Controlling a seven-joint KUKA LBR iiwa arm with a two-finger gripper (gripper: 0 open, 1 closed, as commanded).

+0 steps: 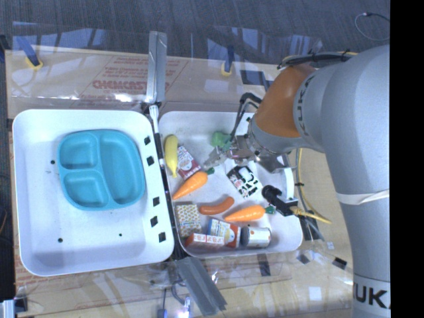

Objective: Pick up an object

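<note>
You have a bottle nearest, then two carrots and a sausage packed close in the right bin. Farther back, your gripper hangs by the banana; I cannot tell its grip. It could bump neighbours

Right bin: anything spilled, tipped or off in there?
Nothing spilled. The right bin is a loose jumble: banana, two carrots, a sausage and a bottle lying on its side. The blue tray sits flat in the left bin.
</note>
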